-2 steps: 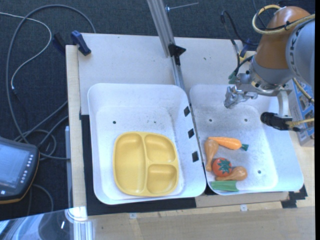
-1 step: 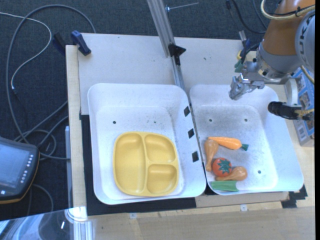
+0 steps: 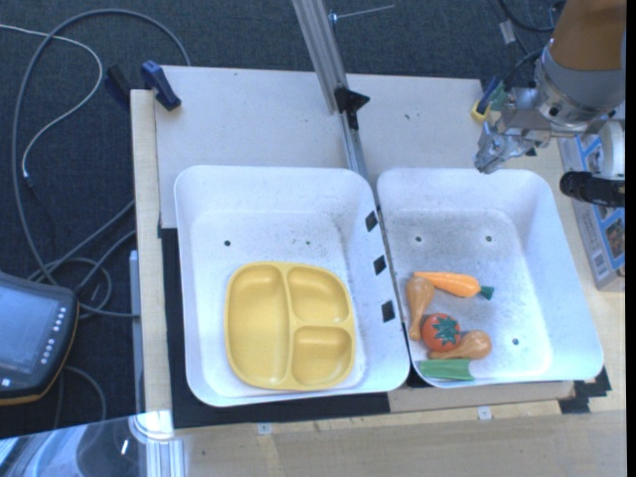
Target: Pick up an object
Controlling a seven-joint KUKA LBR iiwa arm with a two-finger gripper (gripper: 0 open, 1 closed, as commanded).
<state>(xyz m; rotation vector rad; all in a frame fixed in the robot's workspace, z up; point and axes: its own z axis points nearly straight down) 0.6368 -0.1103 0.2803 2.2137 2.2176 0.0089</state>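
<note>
A cluster of toy foods is seen in the right-hand bin (image 3: 556, 227), well apart from the pincer (image 3: 490, 160) and nearer the camera than it, toward the bin's near wall. Farthest from the camera within the cluster, and so closest to the pincer, an orange carrot (image 3: 449, 283) with a green stub is laid crosswise. Below it a red tomato (image 3: 441, 332) with a green top is set, touched on its left by a tan drumstick-like piece (image 3: 418, 300) and on its right by a second tan piece (image 3: 475, 344). A flat green pod (image 3: 444, 370) is laid along the bin's near edge, the piece farthest from the pincer. None of these is touched by the pincer.

The pincer is held over the far rim of the right-hand bin, near its far left corner, under the grey wrist and the orange band of the arm (image 3: 586, 28). Whether it is apart or together cannot be told from this slanted view, and nothing is seen gripped in it.

To the pincer's left in the view and nearer the camera, the left-hand bin (image 3: 199, 207) is set just beside the right one. A yellow divided plate (image 3: 290, 324) with three compartments is laid in its near half. A slanted metal rail (image 3: 323, 38) is seen behind the bins, left of the pincer.
</note>
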